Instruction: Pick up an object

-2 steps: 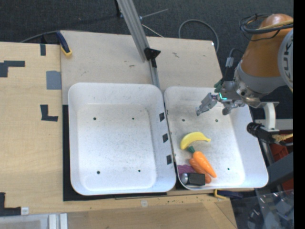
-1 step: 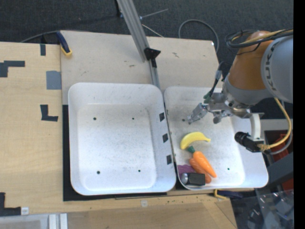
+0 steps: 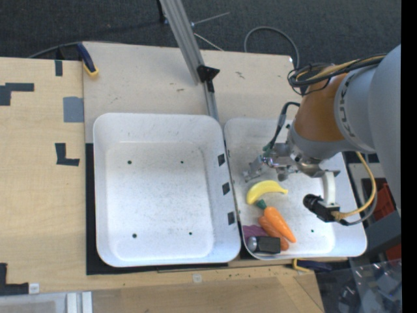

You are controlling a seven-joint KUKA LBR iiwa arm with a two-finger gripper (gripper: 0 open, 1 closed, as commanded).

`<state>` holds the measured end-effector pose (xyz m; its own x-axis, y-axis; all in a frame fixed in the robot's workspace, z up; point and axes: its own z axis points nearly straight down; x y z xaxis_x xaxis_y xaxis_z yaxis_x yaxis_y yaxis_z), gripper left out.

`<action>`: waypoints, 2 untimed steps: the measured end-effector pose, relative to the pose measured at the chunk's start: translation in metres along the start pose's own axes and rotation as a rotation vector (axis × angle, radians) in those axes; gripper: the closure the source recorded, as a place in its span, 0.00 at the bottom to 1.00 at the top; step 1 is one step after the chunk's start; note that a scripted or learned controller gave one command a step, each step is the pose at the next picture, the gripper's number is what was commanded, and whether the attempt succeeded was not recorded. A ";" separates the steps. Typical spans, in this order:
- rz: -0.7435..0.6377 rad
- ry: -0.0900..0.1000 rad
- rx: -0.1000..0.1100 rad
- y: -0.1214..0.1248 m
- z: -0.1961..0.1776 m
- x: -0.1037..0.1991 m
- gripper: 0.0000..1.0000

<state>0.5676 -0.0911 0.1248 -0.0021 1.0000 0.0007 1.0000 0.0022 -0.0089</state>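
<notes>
The right bin [image 3: 339, 240] holds a yellow banana [image 3: 266, 190], an orange carrot [image 3: 277, 223] with a green tip, and a small dark block [image 3: 267, 244] on a purple piece at its front left corner. My gripper [image 3: 268, 167] hangs low over the bin's left half, just above and behind the banana. Its metal fingers [image 3: 253, 172] point left toward the bin wall. I see nothing between them. The arm's orange band and grey wrist cover the bin's back right part.
The left bin [image 3: 107, 175] lies beside the right one, sharing a middle wall with black clips. A slanted metal pole [image 3: 189, 38] rises from behind the bins. A black cable loops over the right bin's right side near a black fitting [image 3: 316, 205].
</notes>
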 end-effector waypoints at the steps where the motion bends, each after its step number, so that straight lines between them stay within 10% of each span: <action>1: 0.000 -0.002 -0.007 0.000 0.037 0.000 0.00; 2: 0.000 -0.001 -0.007 0.000 0.026 0.001 1.00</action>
<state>0.5675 -0.0900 0.0990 -0.0026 1.0000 -0.0002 1.0000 0.0026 -0.0019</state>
